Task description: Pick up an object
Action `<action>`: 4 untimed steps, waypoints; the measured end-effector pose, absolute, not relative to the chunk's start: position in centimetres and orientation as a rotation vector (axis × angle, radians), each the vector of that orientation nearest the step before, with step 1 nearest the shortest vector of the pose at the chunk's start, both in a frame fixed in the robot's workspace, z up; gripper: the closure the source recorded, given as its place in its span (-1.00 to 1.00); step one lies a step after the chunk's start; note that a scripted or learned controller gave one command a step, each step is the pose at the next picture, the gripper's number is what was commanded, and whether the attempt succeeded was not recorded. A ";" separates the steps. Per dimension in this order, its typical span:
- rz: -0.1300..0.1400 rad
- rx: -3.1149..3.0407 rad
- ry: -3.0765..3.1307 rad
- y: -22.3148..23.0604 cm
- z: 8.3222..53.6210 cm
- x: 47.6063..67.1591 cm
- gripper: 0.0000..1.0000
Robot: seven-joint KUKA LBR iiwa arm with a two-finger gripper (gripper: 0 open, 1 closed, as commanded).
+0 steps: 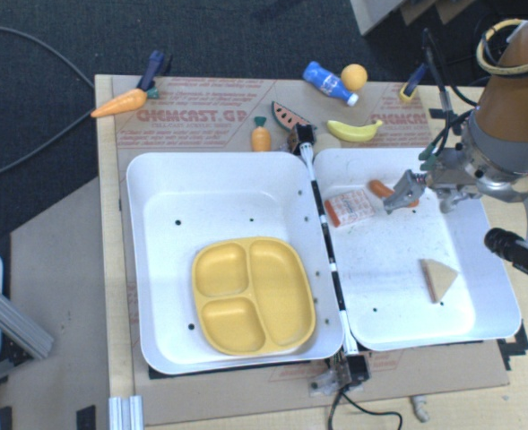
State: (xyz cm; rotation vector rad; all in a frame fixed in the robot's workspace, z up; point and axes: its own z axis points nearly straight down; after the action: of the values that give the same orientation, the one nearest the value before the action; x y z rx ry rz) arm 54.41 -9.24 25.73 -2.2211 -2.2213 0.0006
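Arm (506,106) reached in from my right, wrist bent low over the right bin (479,321). Claw (405,192) hung beside an orange piece (382,187); I couldn't tell its state.

one camera hangs fixed above the bench (111,267), looking down at a slant from the near side, so the far edge with its toys sits high in the frame. it stands back enough to take in both white bins: the left bin (156,195) and the right bin (479,321) side by side, plus dark floor beyond. the arm (506,106) comes in from the right edge of the view.
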 end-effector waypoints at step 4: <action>-0.002 -2.220 -2.225 -14.7 9.6 66.7 1.00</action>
State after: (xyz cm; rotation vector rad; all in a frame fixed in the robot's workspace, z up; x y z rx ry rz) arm 66.74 -14.67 9.55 -2.2201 -2.2252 -0.0018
